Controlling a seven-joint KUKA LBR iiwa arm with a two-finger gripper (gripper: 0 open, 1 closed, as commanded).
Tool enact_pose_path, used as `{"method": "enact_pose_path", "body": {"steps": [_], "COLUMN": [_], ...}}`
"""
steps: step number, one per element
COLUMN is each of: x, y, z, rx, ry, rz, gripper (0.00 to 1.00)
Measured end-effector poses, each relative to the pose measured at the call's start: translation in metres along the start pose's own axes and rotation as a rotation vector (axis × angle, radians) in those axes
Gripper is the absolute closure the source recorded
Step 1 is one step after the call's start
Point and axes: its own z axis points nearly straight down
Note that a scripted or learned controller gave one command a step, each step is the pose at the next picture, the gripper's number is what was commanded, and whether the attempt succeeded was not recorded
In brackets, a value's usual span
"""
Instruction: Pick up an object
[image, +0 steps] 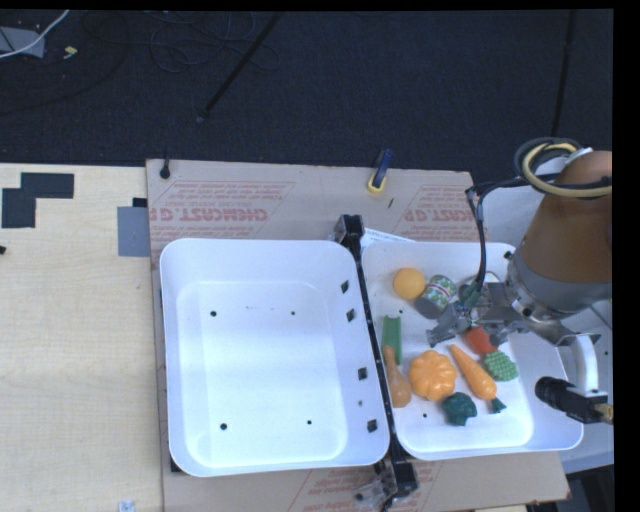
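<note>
Red print on the cardboard sheet (250, 205) under the bins reads upside down, roughly "CHEMCRZT"; smaller lines are illegible.

grey arm (565, 235) from the right, end effector (455, 320) low, wrist bent leftward

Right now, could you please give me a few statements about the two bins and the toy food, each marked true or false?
1. The toy food lies in the right bin. True.
2. The orange pumpkin sits in the left bin. False: it is in the right bin, near the divider.
3. The tool is down over the right bin, close to the small can. True.
4. The carrot lies outside both bins. False: it lies inside the right bin, beside the pumpkin.
5. A yellow ball lies in the right bin's far part. True.
</note>
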Motion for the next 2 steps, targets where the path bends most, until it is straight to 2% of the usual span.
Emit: {"method": "enact_pose_path", "body": {"steps": [1, 2], "x": [-0.027, -0.05], "y": [0.027, 0.078], "z": [0.108, 0.141], "rx": [0.007, -0.003], "ry": [0.0, -0.002], "rz": [0.001, -0.003], "gripper": [0.0, 0.0]}}
